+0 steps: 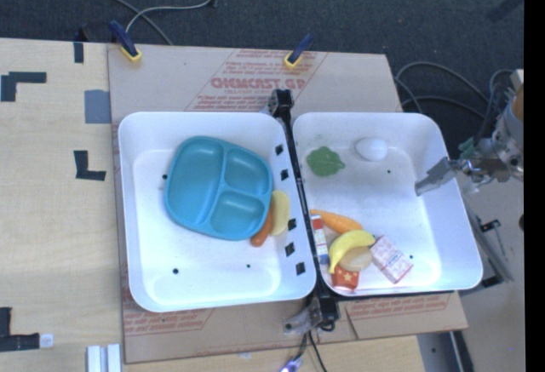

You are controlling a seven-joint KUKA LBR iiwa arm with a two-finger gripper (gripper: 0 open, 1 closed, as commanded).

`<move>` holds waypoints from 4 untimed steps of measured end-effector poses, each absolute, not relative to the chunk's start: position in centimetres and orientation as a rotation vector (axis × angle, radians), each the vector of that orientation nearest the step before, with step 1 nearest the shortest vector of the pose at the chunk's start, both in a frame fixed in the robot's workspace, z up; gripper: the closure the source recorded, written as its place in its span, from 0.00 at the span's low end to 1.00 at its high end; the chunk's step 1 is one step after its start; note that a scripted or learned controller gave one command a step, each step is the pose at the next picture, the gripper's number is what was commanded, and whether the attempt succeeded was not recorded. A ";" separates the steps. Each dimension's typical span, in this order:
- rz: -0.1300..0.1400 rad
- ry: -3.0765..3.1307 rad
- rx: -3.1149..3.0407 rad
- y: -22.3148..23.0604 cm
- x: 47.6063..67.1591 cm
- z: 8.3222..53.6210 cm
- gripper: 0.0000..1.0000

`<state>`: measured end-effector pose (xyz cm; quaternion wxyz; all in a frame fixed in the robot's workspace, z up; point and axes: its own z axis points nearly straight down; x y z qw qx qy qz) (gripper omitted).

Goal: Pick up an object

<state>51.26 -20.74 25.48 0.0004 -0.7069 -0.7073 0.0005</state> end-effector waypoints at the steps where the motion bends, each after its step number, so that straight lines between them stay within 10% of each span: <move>1: 0.001 -2.223 -2.218 -14.1 57.1 19.2 0.00; 2: 0.001 -2.220 -2.221 -10.4 52.4 9.3 0.00; 3: 0.002 -2.220 -2.219 -10.3 52.4 10.2 1.00; 4: 0.000 -2.223 -2.219 -4.8 56.0 18.4 1.00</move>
